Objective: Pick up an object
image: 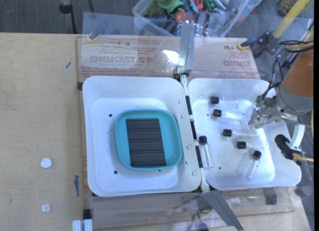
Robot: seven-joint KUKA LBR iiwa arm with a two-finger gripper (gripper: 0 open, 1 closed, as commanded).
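Note:
Several clear vials with black caps lie scattered in the right bin [286,175]. One vial [230,110] lies near the bin's middle, another [205,151] along the left wall, and a third [250,162] near the front. My gripper [260,116] hangs low over the right part of this bin, just right of the middle vial. The grey arm with its orange band [300,78] comes in from the right. I see nothing held in the gripper.
The left bin [97,100] holds a teal tray [148,138] with a black ridged block in it. A metal divider [191,125] separates the bins. A clear box of colourful toys [199,1] stands behind the bench.

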